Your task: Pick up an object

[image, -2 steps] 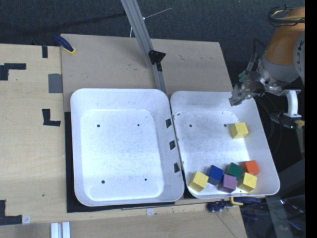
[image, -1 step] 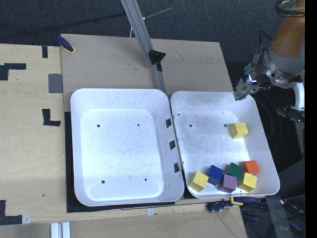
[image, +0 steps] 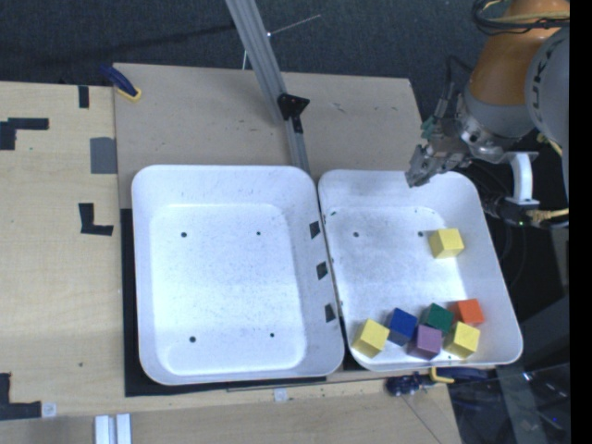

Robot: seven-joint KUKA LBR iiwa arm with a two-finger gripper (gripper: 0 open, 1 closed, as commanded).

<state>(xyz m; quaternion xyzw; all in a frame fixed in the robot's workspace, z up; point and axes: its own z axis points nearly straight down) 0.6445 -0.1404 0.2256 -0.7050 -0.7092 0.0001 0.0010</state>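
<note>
The hand hangs over the far rim of the right bin; how far it is open cannot be told, and nothing shows in its grip. A lone yellow cube lies nearest it, well apart from the cluster at the near edge: yellow cube, blue cube, purple cube, green cube, orange cube. The left bin adjoins on the table.

End effector is hovering over the top rim of the right shallow white plastic bin, holding nothing visible. A lone yellow cube is sitting mid-bin. Yellow, blue, green, purple, orange and another yellow cube are clustering near the bottom edge. Left white bin is lying beside it on the wooden counter.
</note>
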